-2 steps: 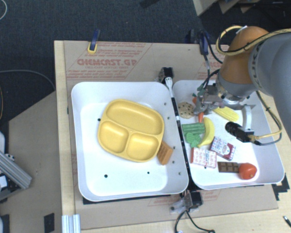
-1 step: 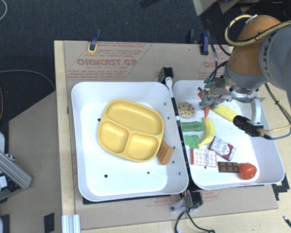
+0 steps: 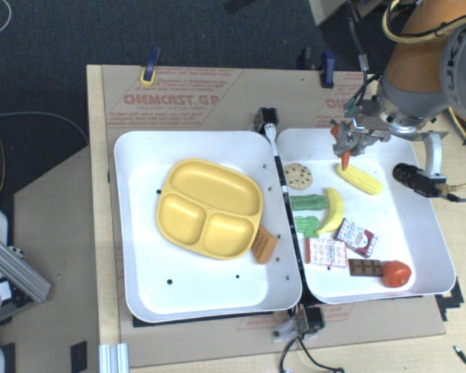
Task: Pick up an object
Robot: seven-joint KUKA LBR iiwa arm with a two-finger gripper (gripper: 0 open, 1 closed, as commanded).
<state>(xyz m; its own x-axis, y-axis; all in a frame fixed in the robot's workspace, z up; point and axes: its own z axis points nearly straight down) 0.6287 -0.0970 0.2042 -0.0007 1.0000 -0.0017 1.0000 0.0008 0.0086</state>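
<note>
The grey KUKA arm with its orange band (image 3: 431,33) reaches in from the right and bends down to the wrist, which sits directly above the two-finger gripper (image 3: 346,155). The gripper points downward, its metal body tilted slightly to the left. A small orange piece shows at its fingertips.

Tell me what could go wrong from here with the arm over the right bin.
1. The end effector sits near the bin's back wall, above the corn cob; a descent there could clip the wall or roll the cob away.
2. The banana, green toy and packets are crowded together, so a grab there may catch two things or slip.
</note>
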